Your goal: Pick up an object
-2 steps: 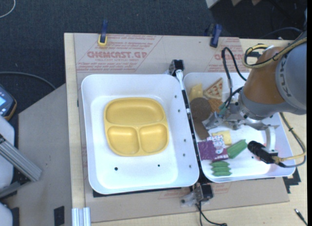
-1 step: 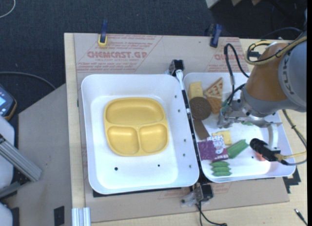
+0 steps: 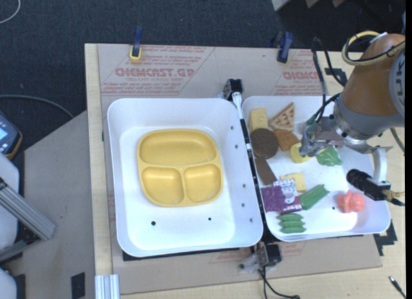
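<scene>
The right bin (image 3: 370, 221) holds several toy foods. My gripper (image 3: 311, 144) hangs low over the bin's middle, at the end of the grey and orange arm. Directly below its tip lies a small yellow piece (image 3: 297, 154), and a green leafy piece (image 3: 330, 157) sits just to its right. Whether the gripper touches either one is hidden by its own body. A round brown cookie (image 3: 263, 142) and a tan cookie (image 3: 286, 140) lie to its left.
The left bin (image 3: 122, 162) bears a yellow divided plate (image 3: 179, 165). Also in the right bin are a yellow block (image 3: 258, 118), a triangular slice (image 3: 282, 117), a purple packet (image 3: 281, 196), a green pod (image 3: 313, 196), green beans (image 3: 291, 221) and a pink piece (image 3: 351, 202).
</scene>
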Motion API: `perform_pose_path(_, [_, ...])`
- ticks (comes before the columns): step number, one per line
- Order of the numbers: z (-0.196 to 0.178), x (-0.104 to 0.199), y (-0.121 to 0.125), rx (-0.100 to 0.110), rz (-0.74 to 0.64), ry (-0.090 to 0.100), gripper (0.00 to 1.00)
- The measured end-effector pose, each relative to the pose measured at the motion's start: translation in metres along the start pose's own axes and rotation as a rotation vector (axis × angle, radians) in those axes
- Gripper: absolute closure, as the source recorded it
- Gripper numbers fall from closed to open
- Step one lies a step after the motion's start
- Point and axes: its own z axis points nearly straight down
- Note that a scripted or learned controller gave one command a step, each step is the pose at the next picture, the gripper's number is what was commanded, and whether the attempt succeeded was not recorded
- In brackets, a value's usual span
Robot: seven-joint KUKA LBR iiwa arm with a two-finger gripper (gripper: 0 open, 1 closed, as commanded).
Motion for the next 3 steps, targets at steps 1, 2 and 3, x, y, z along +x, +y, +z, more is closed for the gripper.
perform_pose_path(1, [-0.063, 0.003, 0.006, -0.004, -0.001, 0.0, 1.0])
perform_pose_path(2, [-0.068, 0.003, 0.006, 0.001, -0.001, 0.001, 1.0])
perform_pose_path(3, [-0.071, 0.039, -0.033, 0.01, -0.002, 0.004, 1.0])
